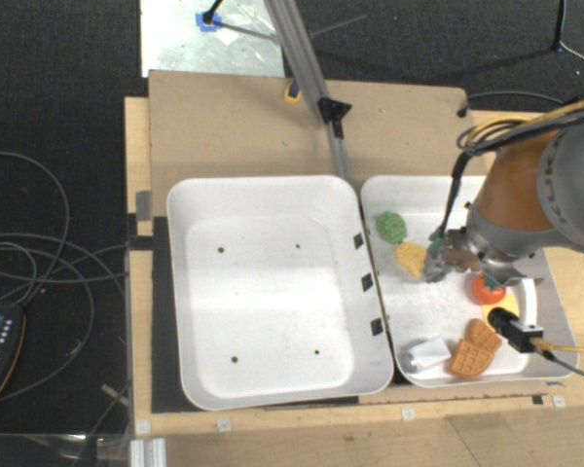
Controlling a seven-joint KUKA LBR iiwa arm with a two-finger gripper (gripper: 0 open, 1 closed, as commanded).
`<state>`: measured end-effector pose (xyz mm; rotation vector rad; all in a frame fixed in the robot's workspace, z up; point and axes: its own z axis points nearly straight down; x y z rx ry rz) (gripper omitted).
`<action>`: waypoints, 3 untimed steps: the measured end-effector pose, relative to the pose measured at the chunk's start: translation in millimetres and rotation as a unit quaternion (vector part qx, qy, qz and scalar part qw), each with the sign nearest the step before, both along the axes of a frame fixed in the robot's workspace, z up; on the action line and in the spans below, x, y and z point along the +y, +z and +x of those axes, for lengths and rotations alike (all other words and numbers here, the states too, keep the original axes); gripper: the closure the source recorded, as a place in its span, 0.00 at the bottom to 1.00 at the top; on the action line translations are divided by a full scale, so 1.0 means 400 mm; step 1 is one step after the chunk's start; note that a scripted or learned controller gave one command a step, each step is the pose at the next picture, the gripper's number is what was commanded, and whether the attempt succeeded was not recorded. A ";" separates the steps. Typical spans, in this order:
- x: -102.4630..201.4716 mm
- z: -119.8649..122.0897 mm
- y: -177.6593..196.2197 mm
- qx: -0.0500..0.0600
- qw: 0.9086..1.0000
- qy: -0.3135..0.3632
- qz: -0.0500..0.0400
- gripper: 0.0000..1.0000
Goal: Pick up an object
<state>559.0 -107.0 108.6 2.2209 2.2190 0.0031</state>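
Over the right-hand bin (401, 195) the KUKA arm (555, 188) reaches in from the right, its grey body and orange band (511, 193) hanging above the bin's far right part, with dark cables looping across the wrist. The wrist bends downward and toward the left, so the gripper (436, 266) sits low over the bin floor near its middle. How wide its tips are set cannot be made out, and nothing can be seen between them. Just to the left of the gripper, almost touching it, lies a yellow wedge-shaped piece (410, 257). Farther up and left of it rests a green bumpy ball (391, 227), close to the bin's left wall. To the right of the gripper, partly under the wrist, sits a red-orange round object (488, 288). Below and to the right lies a tan waffle-patterned piece (474, 348), and a small white block (427, 354) rests directly below, near the front rim. Well to the left stands the other white bin (263, 197).
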 end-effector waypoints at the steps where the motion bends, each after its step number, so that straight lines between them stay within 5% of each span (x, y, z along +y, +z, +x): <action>1: -0.018 0.008 0.115 -0.001 1.000 0.001 -0.001 1.00; 3: -0.015 0.008 0.298 -0.001 1.000 0.003 0.000 1.00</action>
